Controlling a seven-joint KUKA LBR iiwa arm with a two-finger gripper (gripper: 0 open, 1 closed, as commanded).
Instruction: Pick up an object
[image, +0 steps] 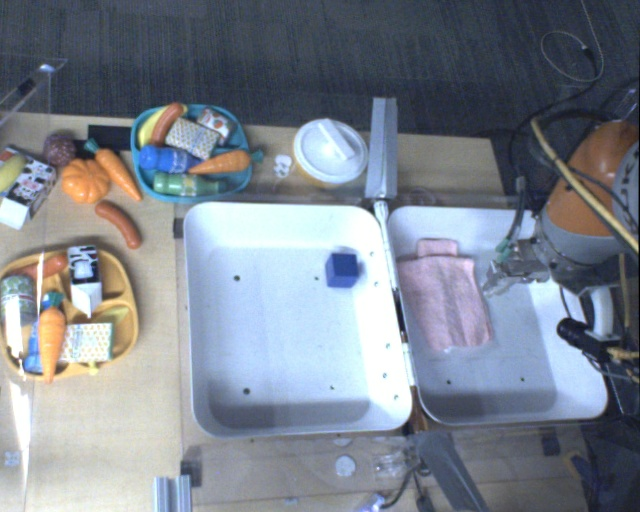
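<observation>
Pink folded cloth (445, 298) lies flat in the right bin (520, 395), against that bin's left wall, toward the far side. Gripper (503, 272) sits just right of the cloth, over bare bin floor, not touching it; finger state can't be told, too small and blurred. Arm's orange band (590, 165) further right of the cloth. Blue cube (342, 269) left of the cloth, in the left bin (290, 390), upper right part. White lidded bowl (330, 152) beyond the bins. Blue bowl (190, 152) and yellow plate (68, 312) of toy food well left.
</observation>
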